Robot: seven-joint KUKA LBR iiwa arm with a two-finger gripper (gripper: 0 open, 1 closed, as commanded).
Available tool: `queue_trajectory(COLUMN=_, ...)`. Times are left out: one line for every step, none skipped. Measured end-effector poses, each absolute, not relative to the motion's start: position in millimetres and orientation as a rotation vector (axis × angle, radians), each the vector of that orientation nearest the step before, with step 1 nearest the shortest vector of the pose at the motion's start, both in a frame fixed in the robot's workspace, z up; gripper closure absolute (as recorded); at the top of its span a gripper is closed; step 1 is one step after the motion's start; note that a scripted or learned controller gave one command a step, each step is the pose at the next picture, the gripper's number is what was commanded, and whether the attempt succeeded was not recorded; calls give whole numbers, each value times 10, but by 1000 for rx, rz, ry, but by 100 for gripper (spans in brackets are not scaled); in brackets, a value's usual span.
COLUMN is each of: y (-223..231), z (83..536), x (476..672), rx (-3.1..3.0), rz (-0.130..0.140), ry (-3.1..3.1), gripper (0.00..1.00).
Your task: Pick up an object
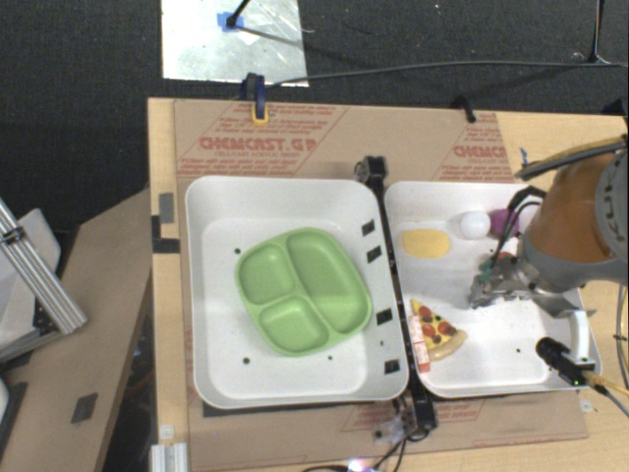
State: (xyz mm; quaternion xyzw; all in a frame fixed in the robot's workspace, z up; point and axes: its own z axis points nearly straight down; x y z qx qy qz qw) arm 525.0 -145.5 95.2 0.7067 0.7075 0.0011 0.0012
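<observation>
Down at the near edge of the right bin (pixel 511 386), a pizza slice (pixel 437 330) lies flat on the white floor at about seven o'clock in that bin, tip pointing toward the divider. Just past it, the gripper (pixel 488 288) hangs low over the bin's middle, and honestly I cannot tell whether its pincer is spread or pressed together; nothing shows between its tips. The grey arm (pixel 575 229) with its orange band comes in from three o'clock. Farther on, a flat yellow piece (pixel 426 243) sits at eleven o'clock in the bin, a white ball (pixel 475 224) just beside it at twelve, and a purple object (pixel 507 220) peeks out next to the arm. Over in the left bin (pixel 211 264), a green divided plate (pixel 304 290) rests at centre.
</observation>
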Motion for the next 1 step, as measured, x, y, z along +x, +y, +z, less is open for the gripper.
queue_trajectory(y=-1368, z=1474, x=5218, rx=2213, rz=5, ry=2223, gripper=100)
